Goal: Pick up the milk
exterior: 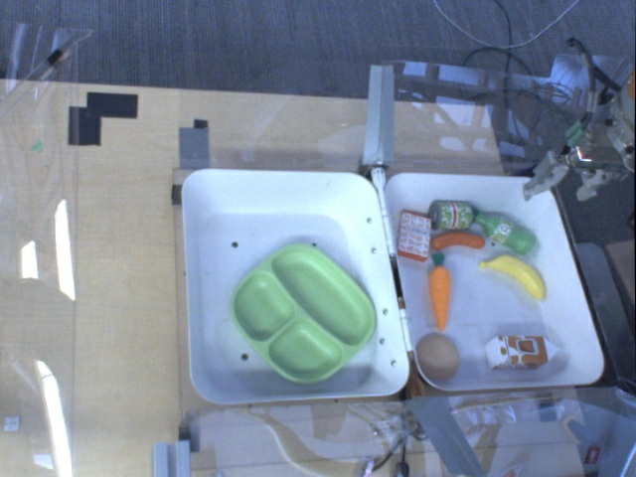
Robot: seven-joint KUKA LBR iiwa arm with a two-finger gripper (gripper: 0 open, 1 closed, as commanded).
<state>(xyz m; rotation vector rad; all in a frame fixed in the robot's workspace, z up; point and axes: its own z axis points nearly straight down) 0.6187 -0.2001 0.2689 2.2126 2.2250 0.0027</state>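
White milk carton lies beside potato, below banana; gripper state unclear.

No legible text anywhere. Printed markings on the milk, a small white and brown carton lying in the right bin, too small and blurred to read. Likewise on the red and white box near that bin's left wall: white patches on red, no letters to make out. A dark label on the green jar, with a reddish spot, unreadable. Pale label on the green bottle, also unreadable. Black square marks on the table at upper left, plain shapes with no characters. A small red and white tag at the bottom right corner, blurred.
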